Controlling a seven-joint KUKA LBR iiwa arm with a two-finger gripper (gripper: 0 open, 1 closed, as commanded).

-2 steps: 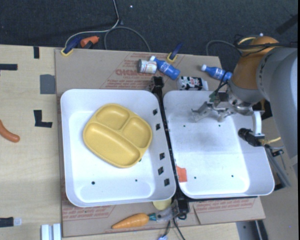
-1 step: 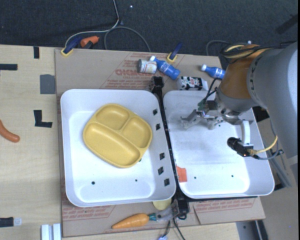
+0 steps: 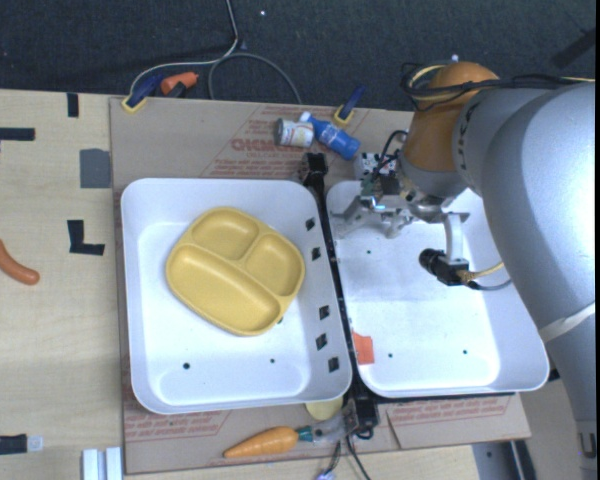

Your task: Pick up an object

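Pincer (image 3: 380, 211), state unclear, hangs near right bin's (image 3: 520, 376) far rim, bare floor below.

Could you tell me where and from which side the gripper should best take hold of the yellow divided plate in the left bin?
Probably the yellow plate's raised outer rim, at its right edge by the divider, coming down from above. It lies flat and looks too wide to span, so only a rim seems to suit the gripper.
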